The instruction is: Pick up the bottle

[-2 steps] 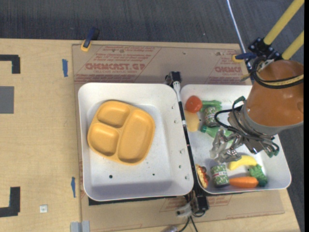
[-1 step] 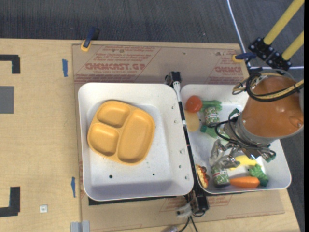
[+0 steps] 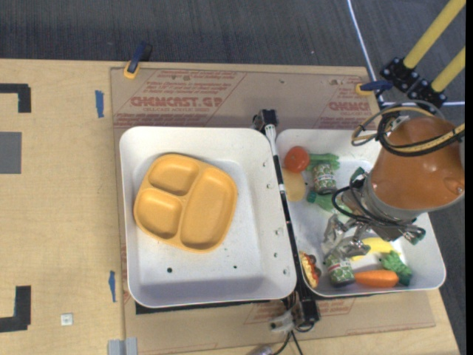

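A small bottle with a green label [image 3: 323, 175] lies in the right bin [image 3: 436, 268], near its back, beside a red tomato [image 3: 296, 158]. A second small green-labelled container [image 3: 341, 271] sits near the front of the same bin. My gripper [image 3: 344, 244] hangs low over the bin's middle, just behind that front container and well forward of the back bottle. The orange wrist band [image 3: 414, 170] hides the bin's right side. Nothing can be made out in the gripper.
An orange carrot [image 3: 375, 277], a yellow piece [image 3: 373, 247] and green toy food [image 3: 400, 266] crowd the right bin's front. A yellow divided tray [image 3: 185, 201] lies in the left bin [image 3: 148, 272]. A black divider [image 3: 279, 183] separates the bins.
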{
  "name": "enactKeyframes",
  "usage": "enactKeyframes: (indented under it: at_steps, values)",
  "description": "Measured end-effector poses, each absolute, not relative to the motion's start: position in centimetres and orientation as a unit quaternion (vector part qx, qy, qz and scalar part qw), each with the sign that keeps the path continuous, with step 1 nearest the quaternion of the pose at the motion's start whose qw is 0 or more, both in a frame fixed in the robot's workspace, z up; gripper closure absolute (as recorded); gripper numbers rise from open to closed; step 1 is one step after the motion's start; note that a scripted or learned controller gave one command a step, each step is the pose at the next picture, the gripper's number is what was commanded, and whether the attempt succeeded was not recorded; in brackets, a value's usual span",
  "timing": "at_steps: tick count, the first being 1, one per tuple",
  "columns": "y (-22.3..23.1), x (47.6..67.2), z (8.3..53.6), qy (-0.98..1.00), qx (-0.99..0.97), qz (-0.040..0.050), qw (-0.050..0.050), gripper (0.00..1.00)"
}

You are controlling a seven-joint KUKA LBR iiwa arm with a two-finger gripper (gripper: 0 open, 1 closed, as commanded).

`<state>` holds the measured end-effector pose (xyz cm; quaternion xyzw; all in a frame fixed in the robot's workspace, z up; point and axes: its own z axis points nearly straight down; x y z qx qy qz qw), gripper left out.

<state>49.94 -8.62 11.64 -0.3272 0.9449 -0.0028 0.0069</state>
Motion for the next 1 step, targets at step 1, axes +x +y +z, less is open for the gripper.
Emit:
enactKeyframes:
  at_steps: [1]
  values:
    - [-3.69,50.16,18.52,0.903,-0.429,-0.0001,0.003,1.0]
